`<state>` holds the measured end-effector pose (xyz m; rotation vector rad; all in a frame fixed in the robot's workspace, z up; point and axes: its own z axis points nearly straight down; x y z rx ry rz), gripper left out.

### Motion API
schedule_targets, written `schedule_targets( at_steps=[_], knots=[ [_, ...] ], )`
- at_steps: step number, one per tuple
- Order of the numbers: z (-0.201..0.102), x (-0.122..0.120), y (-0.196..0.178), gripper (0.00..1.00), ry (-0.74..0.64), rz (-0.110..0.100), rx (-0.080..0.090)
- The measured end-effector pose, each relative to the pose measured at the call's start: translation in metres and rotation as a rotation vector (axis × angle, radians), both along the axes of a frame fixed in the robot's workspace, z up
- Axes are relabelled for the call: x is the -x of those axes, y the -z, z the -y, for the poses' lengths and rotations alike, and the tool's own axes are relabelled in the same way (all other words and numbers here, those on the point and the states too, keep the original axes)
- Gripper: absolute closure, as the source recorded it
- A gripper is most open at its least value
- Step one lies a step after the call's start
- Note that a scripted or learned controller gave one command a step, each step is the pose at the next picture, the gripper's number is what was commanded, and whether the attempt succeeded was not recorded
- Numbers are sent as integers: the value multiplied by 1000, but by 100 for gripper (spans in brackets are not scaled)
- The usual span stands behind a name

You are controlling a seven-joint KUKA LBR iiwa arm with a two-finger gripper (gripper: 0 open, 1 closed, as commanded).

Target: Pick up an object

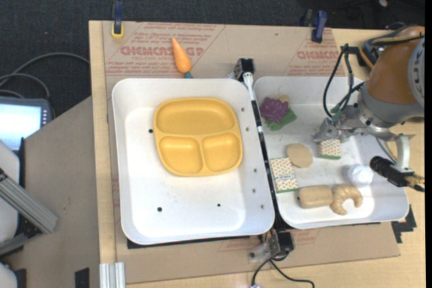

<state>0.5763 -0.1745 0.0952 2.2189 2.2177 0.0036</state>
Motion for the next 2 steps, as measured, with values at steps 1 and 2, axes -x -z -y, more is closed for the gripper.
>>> schedule_targets(
  at_steps=[1, 2],
  knots=[
    [-74, -16, 3, 100, -7, -3, -3],
    [-148, 7, -95, 100, -8, 3, -4]
  ],
)
